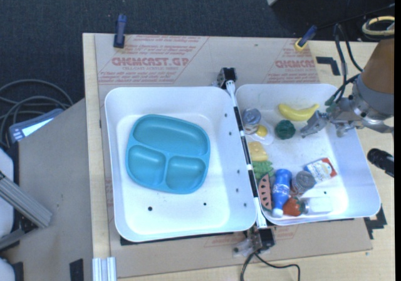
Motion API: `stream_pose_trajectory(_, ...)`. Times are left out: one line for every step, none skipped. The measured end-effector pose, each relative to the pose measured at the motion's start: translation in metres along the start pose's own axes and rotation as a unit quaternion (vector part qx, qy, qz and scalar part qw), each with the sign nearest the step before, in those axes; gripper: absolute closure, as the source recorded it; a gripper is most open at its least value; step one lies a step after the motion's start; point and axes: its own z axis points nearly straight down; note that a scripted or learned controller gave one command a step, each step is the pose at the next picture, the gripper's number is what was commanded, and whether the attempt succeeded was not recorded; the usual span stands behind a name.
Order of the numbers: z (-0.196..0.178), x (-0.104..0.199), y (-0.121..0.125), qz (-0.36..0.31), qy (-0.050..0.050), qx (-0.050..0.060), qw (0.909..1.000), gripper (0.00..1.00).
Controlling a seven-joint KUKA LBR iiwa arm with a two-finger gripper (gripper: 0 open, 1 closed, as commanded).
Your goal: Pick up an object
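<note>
Task state: nothing lifted yet, as far as the camera view shows; the gripper (311,126) hangs over the upper middle of the right bin (369,179), reaching in from the right; its two fingers stand slightly apart with nothing between them, so it reads as open and holding nothing. The whole pick is judged still to be done: descend, close on an item, raise it.

Candidate objects all lie in the right bin; nearest the fingertips are the yellow banana (297,111), just above and to the left, and the dark green round item (285,129), just beside them on the left; neither appears to touch the fingers.

Count, right bin: one banana; one green round item; one small metal can (252,117) at the left wall; one small yellow piece (261,131) below the can; one yellow block (257,150); one green leafy toy (261,168); one watermelon slice (266,191); one blue bottle (281,186); one grey round lid-like piece (304,181); one red-and-white packet (321,169); one red item (292,208) at the front wall; one white block (320,203); the cluster at the front is crowded, so the tally there is approximate.

Count, left bin (119,148): one blue divided plate (168,153), three compartments, nothing in them.

Bins: two; arm: one.
</note>
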Motion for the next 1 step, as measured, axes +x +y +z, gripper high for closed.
stream_pose_trajectory(0.0581,0.0295,0.0409,-0.001,0.000,0.000,1.0000,0.00)
